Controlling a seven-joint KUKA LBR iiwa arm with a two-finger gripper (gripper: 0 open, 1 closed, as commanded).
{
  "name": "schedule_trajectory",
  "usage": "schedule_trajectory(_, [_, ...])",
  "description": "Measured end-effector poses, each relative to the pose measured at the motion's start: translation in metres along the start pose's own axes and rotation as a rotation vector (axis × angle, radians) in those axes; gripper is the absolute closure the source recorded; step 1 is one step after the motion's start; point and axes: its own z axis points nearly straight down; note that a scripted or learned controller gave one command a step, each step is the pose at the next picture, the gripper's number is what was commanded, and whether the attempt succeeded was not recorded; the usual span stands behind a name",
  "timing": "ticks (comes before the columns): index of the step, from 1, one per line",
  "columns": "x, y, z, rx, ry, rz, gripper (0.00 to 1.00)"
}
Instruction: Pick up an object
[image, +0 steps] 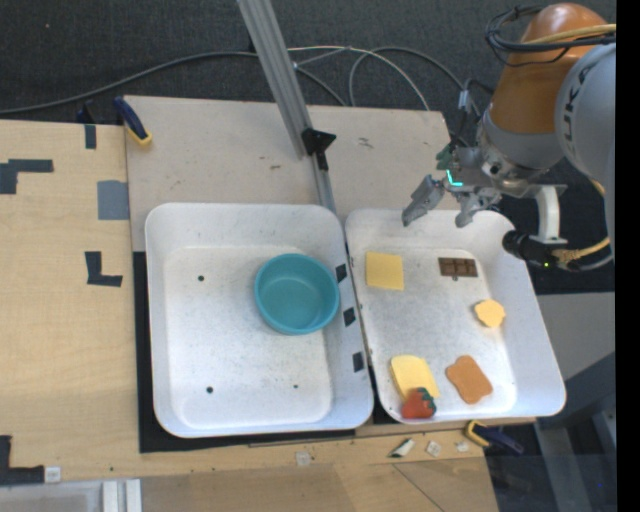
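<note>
Objects for picking, six items, all in the right bin: yellow square near the bin's far left corner; brown chocolate piece to the right of it; small yellow chunk toward the bin's right side; yellow slab at the near side of the bin, with a red strawberry touching its near end; orange slice just beside the slab on the right. Left bin, alongside the right bin: one teal bowl, upright, toward its right wall. End effector: above the right bin's far edge, two fingers spread apart, nothing between them, apart from every item. Arm: grey with orange band, over the bin's far right corner. Tabletop: pale wood, to the left of both bins.
</note>
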Motion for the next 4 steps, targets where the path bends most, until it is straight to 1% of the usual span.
schedule_trajectory(1, [0.010, -0.003, 0.059, 0.006, -0.001, 0.000, 0.00])
schedule_trajectory(2, [0.010, -0.002, 0.123, 0.007, -0.001, 0.000, 0.00])
schedule_trajectory(3, [0.010, -0.002, 0.165, -0.001, -0.003, 0.000, 0.00])
schedule_trajectory(4, [0.011, -0.002, 0.154, 0.000, -0.001, -0.002, 1.00])
